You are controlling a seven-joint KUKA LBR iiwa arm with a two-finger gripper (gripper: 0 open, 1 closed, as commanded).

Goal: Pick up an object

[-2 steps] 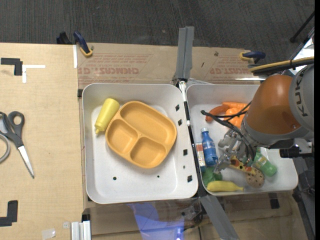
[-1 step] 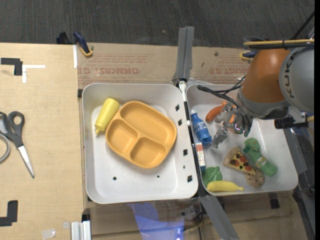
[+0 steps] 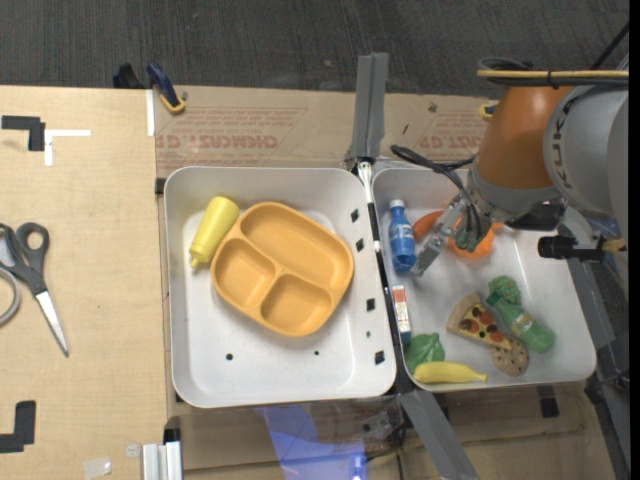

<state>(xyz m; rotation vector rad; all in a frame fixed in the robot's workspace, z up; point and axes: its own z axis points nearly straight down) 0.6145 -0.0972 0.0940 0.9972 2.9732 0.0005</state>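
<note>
With the two-finger gripper [image 3: 440, 244] seen spread apart beside it, the small blue plastic bottle [image 3: 401, 236] is judged light, rigid, slippery, and best pinched across its narrow body.

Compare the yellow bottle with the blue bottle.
The yellow bottle lies in the left bin, touching the orange divided plate; the blue bottle lies in the right bin, against its left wall. The yellow bottle looks larger and plain; the blue has a white cap. Both lie down.
</note>
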